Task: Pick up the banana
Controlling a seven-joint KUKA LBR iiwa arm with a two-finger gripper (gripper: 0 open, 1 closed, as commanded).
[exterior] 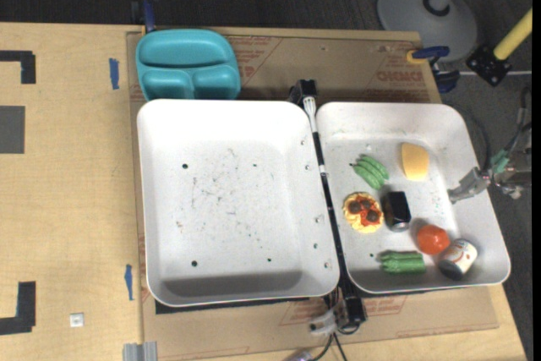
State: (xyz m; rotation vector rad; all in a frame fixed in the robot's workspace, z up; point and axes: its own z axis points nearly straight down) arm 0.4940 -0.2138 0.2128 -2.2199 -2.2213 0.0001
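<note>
The banana appears as a short, stubby yellow piece lying in the upper middle of the right bin. It is the only yellow thing in that bin. My gripper is at the bin's right rim, small and partly cut off by the view's edge. It sits to the right of the banana and a little nearer the camera, apart from it. Nothing is seen held in it.
The right bin also holds two green vegetables, a small pizza-like disc, a black block, a red tomato and a small can. The left bin lies alongside. A teal tray sits behind it.
</note>
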